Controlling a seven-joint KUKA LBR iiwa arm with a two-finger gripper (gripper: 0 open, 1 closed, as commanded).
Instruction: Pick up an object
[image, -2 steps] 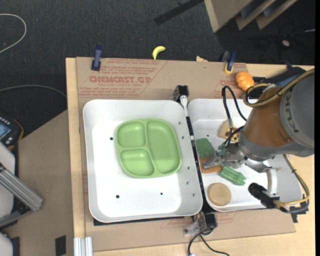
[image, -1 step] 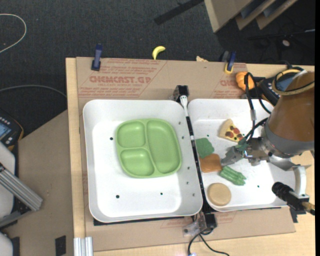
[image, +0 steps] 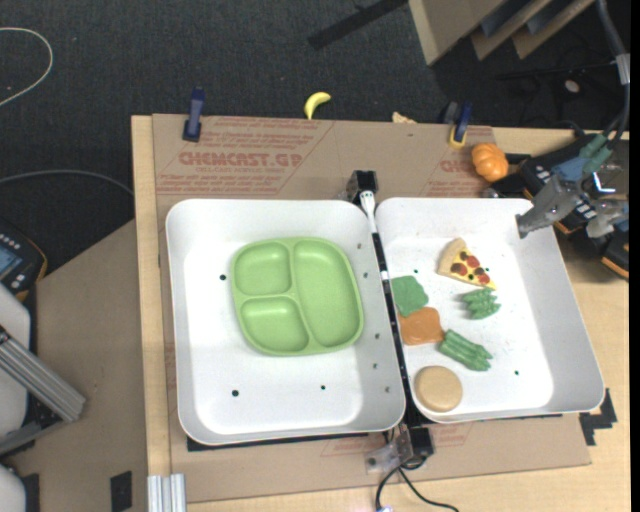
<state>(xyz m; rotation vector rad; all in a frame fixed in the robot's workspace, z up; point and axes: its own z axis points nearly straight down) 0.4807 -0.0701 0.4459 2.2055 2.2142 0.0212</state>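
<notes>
The right bin (image: 560, 300) holds several toy foods. A pizza slice (image: 465, 265) lies near its middle, and a small green piece (image: 481, 303) sits just below it. Along the left wall lie a green leafy piece (image: 408, 293) and an orange block (image: 420, 326). A green bean bundle (image: 466, 350) and a round tan cookie (image: 438, 388) sit toward the front. My gripper (image: 537, 217) hovers over the bin's far right corner, apart from every item, with nothing seen in it.
The left bin (image: 200, 330) carries a green divided plate (image: 297, 295). Outside the bins, an orange toy fruit (image: 489, 161) and a yellow banana (image: 317, 103) lie at the back. Blue clamps (image: 194, 115) (image: 459, 122) grip the cardboard's far edge.
</notes>
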